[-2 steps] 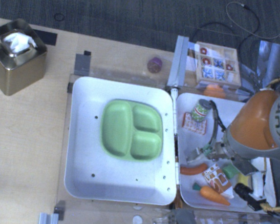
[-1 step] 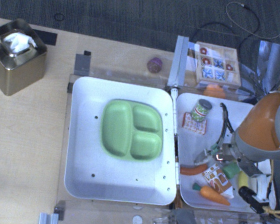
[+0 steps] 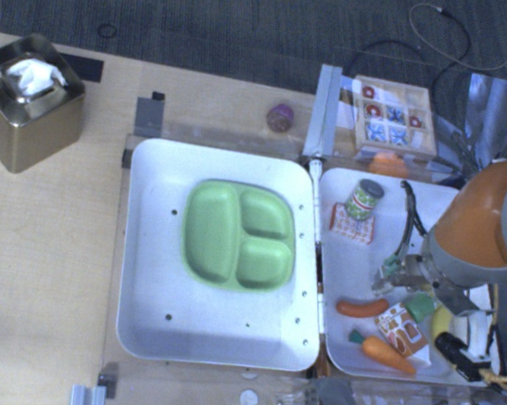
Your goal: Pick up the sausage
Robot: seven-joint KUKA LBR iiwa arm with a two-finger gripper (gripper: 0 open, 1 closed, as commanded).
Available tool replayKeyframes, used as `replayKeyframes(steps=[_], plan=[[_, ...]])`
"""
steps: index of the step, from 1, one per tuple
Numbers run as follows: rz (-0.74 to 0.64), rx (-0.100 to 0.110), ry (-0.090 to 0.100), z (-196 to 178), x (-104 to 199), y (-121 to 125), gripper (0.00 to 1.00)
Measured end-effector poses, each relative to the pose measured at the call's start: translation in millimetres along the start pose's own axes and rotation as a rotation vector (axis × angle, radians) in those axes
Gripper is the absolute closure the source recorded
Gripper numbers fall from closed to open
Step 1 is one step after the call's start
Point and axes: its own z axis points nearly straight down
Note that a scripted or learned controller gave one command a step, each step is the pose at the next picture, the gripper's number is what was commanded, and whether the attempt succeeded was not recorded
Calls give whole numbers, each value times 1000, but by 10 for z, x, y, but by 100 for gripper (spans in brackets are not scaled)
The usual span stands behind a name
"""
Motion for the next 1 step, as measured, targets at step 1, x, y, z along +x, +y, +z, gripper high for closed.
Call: replayKeyframes(steps=[1], plan=[[0,0,0,0,0,0,0]])
